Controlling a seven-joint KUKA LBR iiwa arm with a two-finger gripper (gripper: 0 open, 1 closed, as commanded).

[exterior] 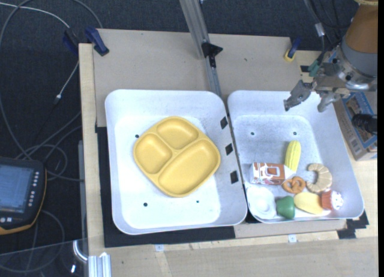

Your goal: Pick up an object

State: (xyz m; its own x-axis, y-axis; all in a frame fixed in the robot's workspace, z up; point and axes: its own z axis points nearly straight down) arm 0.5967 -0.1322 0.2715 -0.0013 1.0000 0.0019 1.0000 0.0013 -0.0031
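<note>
The right bin point(268, 113) holds several small toy foods near its front: a yellow corn cob point(292, 154), a small carton with a red label point(268, 173), a pretzel point(294, 184), a croissant point(320, 177), a green piece point(286, 207), a yellow lemon-like piece point(309, 203), a red and white piece point(332, 199) and a white cup-like piece point(260, 201). My gripper point(311, 100) hangs open over the bin's far right corner with nothing between its fingers. It is well behind the food items.
The left bin point(120, 168) carries a yellow divided plate point(176, 155). A metal pole point(192, 6) rises behind the bins. Blue clamps point(95, 41) sit at the bench's back corners. Cables and a pendant point(18, 192) lie at the left. A blue box point(360, 123) lies right of the bins.
</note>
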